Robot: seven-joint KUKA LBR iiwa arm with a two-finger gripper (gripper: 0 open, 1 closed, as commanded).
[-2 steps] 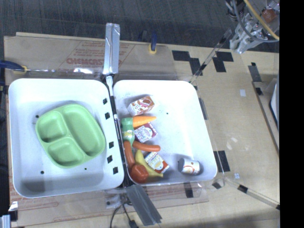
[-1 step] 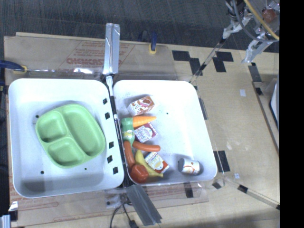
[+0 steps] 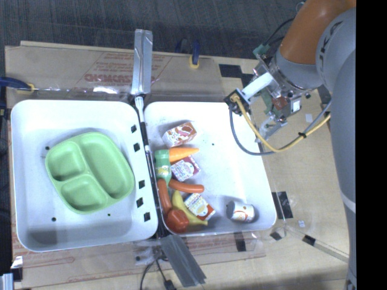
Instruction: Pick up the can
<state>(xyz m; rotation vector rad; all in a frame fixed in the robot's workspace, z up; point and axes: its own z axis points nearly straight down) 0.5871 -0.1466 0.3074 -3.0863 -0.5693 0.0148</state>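
White can (image 3: 241,211) lies on its side near the right bin's (image 3: 242,156) front corner. Gripper (image 3: 275,104) hovers beyond the far rim, grip state unclear; approach not begun—next, descend over it.

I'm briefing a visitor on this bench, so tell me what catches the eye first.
The green divided plate lies alone in the left bin. Toy food, with an orange carrot, crowds the right bin's left side, the can lying apart near the front. The gripper hangs over that bin's far right corner.
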